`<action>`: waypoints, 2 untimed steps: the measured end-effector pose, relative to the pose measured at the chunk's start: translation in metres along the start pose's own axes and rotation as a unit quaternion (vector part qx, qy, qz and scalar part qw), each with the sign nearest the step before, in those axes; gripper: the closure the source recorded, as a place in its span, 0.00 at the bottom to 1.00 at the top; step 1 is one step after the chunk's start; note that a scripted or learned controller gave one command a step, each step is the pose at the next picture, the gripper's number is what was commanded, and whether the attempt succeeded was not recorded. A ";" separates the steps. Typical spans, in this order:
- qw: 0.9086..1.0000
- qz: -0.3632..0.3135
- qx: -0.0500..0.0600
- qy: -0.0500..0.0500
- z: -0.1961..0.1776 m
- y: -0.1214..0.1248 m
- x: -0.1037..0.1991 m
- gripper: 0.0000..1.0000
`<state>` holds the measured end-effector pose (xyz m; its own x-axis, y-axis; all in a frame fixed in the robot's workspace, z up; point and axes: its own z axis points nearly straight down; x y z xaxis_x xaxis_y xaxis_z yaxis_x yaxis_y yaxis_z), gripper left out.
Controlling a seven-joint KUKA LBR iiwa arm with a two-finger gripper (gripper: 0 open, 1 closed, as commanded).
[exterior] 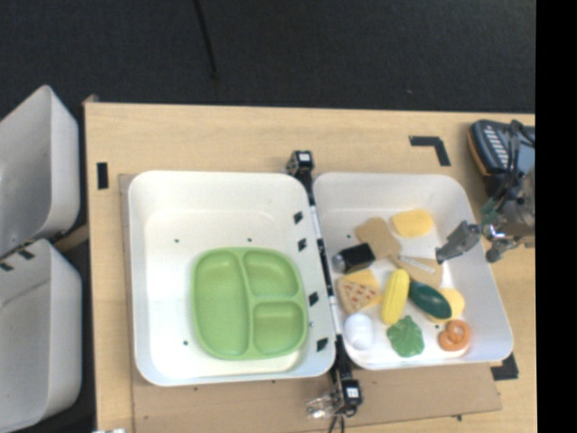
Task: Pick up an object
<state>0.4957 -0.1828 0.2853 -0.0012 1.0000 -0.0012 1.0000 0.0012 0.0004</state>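
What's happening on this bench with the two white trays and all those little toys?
A robot arm reaches in from the right, its gripper hovering at the right edge of the right white bin. That bin holds a pile of toy foods, among them a yellow corn cob, a green broccoli piece and an orange ring. Nothing has been lifted yet. The left white bin holds a green divided plastic plate.

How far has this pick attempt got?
Early stage. Done: the end effector has reached over the right bin, near its right edge. In hand: nothing visible. Left: the grasp itself; the corn, cheese wedge and other toys lie on the bin floor.
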 end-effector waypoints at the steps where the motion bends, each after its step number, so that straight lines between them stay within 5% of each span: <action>1: 1.000 0.001 0.002 0.001 0.057 -0.009 -0.003 0.00; 2: 1.000 0.002 0.003 0.001 0.120 -0.009 0.000 0.00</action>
<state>0.4866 -0.1826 0.1655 0.0023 1.0000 0.0013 1.0000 -0.0023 -0.0054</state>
